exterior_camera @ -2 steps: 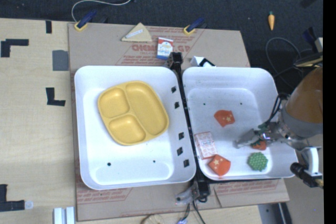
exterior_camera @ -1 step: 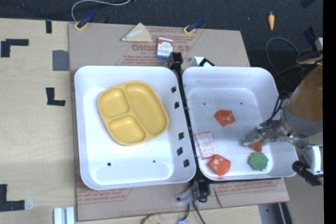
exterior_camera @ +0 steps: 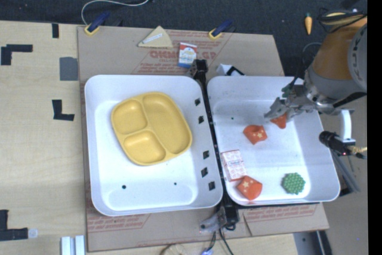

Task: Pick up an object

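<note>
Whether the claw (exterior_camera: 280,111) is open or closed cannot be told, yet a small orange-red piece (exterior_camera: 279,122) touching its tip looks light and rigid, best pinched across its sides, with an orange-red block (exterior_camera: 255,134) just beyond.

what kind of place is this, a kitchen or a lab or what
Most likely a robotics lab test bench, not a kitchen: two white bins sit clamped on a cardboard sheet, a grey-and-orange robot arm reaches in, and the food-like items, such as the green ball, look like toys.
</note>
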